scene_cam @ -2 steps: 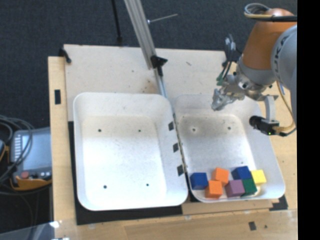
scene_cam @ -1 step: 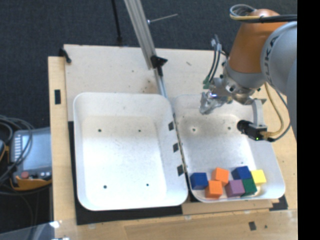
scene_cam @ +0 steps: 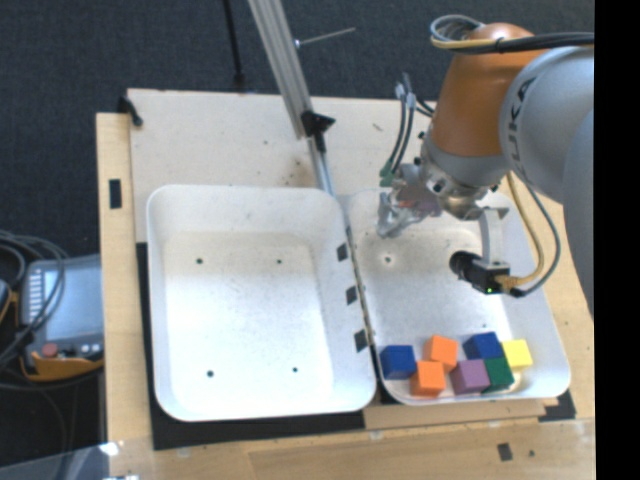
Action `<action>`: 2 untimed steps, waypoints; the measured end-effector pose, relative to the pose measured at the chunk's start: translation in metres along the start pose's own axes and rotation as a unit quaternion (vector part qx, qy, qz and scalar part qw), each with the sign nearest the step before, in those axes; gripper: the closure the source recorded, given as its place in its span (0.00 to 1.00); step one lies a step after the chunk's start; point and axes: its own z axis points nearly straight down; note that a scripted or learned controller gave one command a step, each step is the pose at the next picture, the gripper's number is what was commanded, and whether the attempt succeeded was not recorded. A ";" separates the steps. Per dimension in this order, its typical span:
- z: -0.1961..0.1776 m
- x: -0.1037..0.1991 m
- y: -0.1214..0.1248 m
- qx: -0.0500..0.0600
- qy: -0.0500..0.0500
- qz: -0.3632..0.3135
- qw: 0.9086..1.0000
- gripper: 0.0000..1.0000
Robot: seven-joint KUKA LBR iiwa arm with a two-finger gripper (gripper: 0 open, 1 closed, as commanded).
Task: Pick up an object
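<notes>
Half-hidden gripper (scene_cam: 398, 211) under arm (scene_cam: 500, 88)

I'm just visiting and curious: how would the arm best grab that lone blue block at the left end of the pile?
Probably from straight above, fingers closing on the blue block's near and far faces. Its left side is close to the right bin's wall and an orange block crowds its right, so those sides look tight.
</notes>
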 end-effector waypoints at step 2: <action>0.005 0.110 -0.025 0.001 0.000 0.000 1.000 1.00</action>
